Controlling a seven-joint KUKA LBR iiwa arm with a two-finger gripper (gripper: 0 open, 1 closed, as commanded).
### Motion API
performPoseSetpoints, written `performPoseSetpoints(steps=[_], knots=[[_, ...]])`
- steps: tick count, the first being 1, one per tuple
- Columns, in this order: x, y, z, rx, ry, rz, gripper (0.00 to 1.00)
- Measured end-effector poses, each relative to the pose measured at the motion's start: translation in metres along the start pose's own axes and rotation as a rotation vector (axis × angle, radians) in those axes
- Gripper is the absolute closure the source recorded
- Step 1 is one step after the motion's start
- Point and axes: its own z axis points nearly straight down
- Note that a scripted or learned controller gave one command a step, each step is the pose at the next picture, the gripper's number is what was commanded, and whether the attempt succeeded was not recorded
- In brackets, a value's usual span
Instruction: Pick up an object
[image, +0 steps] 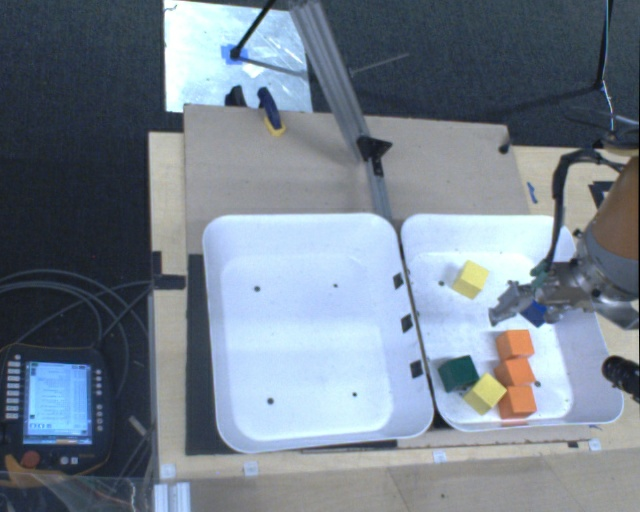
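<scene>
The right bin (590, 405) holds several small blocks. A yellow cube (471, 279) lies near its back left. Three orange cubes (515, 344) (516, 371) (517, 401) form a column toward the front. A green cube (458, 373) and a second yellow cube (485, 392) sit at the front left. My gripper (508, 305) reaches in from the right over the middle of this bin, just above the top orange cube. A blue block (534, 314) shows partly beneath the gripper's body; I cannot tell whether it is held or resting on the bin floor.
The left bin (225, 300) adjoins the right one. A slanted grey pole (335, 80) crosses the back of the bench. A teach pendant (55, 405) with cables lies at far left. Small clamps (270, 110) rest at the bench's back edge.
</scene>
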Motion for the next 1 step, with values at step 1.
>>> performPoseSetpoints(steps=[1], knots=[[-0.0001, 0.0001, -0.0001, -0.001, 0.000, 0.001, 0.00]])
